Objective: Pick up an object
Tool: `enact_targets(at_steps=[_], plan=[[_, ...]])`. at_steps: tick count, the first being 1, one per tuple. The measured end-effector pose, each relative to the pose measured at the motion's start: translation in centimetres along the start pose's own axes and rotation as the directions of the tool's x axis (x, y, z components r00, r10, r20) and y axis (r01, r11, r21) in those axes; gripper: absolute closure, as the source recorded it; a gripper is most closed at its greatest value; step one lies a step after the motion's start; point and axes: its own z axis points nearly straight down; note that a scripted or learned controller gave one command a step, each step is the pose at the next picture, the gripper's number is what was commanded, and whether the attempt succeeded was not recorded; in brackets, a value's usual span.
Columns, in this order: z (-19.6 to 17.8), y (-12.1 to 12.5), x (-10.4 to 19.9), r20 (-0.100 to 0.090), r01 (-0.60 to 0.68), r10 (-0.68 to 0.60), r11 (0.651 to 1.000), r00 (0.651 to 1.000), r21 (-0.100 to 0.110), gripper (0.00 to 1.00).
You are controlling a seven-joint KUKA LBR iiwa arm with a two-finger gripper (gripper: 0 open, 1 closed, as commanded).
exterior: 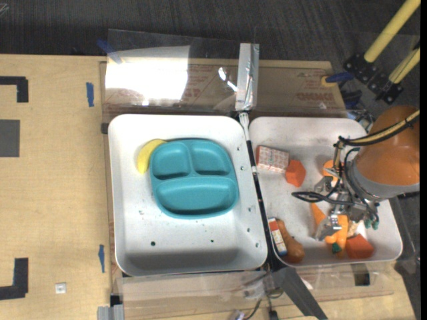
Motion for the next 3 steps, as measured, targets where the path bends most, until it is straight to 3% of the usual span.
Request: enact_targets(at_steps=[1, 2, 3], plan=[[0.1, 1.4, -6.9, 0.000, 0.095, -0.095, 0.995, 0.995, 0.000, 0.00], [0.0, -0.4, 0.2, -0.002, -0.070, 0.070, 0.998, 0.998, 0.000, 0.00], [-1.3, -0.3, -0.4, 0.015, -0.068, 0.068, 0.998, 0.998, 0.001, 1.00]])
